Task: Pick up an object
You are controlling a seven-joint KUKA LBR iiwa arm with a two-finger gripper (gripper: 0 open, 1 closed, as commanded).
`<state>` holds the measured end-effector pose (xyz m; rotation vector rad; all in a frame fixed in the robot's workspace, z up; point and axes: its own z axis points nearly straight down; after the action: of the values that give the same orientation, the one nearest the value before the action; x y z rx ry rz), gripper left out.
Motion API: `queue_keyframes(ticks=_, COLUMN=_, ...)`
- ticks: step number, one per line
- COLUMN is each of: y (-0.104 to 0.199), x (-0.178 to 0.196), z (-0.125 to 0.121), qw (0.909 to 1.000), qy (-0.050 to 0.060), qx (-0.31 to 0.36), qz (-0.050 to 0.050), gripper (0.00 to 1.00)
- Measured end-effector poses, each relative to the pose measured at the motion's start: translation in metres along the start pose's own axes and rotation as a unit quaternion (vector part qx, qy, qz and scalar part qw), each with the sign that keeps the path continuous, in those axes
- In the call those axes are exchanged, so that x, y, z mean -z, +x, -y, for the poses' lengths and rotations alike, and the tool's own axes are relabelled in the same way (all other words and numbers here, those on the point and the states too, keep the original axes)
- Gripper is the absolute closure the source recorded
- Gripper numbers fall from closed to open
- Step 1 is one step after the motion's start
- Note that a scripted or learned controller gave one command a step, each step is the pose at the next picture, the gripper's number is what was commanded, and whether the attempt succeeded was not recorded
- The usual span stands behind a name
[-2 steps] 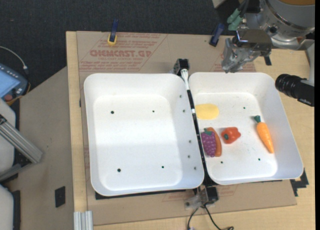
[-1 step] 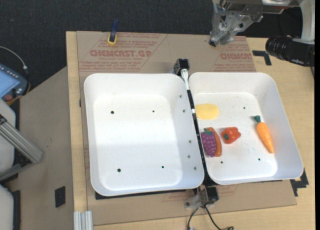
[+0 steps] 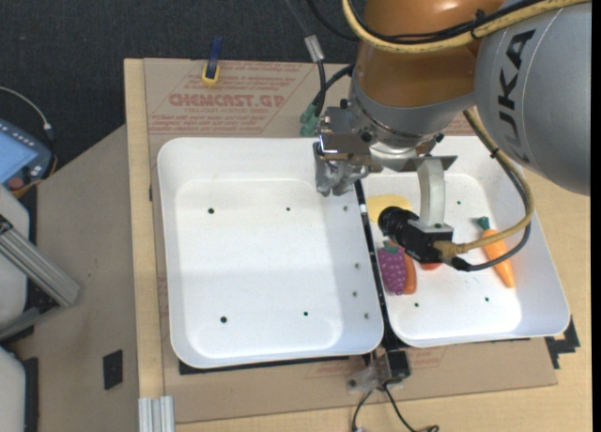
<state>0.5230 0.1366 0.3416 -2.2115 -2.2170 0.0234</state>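
Camera view: gripper (image 3: 336, 175) sits over the 1 o'clock corner of the left bin (image 3: 254, 261), right beside the rim it shares with the right bin (image 3: 470, 308). Cannot tell whether the claw is apart or together at this angle. Grey-and-orange arm (image 3: 423, 36) fills the frame from 12 to 2 o'clock.

All pickable things lie in the right bin, at 4 to 5 o'clock from the gripper and apart from it. Yellow piece (image 3: 387, 205) is at the bin's 10 o'clock, near the shared rim. Purple grape bunch (image 3: 397, 272) is at 6 o'clock of the yellow piece. Red piece (image 3: 430, 265) is just at 3 o'clock of the grapes, partly hidden. Orange carrot (image 3: 504, 269) is at the bin's 3 o'clock, tilted. Both bins rest on a cardboard sheet (image 3: 235, 92), with a blue clip (image 3: 214, 53) on its 12 o'clock edge.
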Motion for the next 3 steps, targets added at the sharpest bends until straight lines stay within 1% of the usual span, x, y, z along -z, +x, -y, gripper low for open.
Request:
queue_keyframes(ticks=1, y=0.008, x=0.100, z=0.047, qw=0.9999, qy=-0.014, qx=0.001, qz=-0.004, gripper=1.00)
queue_keyframes(ticks=2, y=0.034, x=0.199, z=0.035, qw=0.9999, qy=-0.016, qx=0.001, qz=-0.004, gripper=1.00)
queue_keyframes(ticks=3, y=0.034, x=0.017, z=0.046, qw=1.0000, qy=0.000, qx=-0.002, qz=0.001, gripper=1.00)
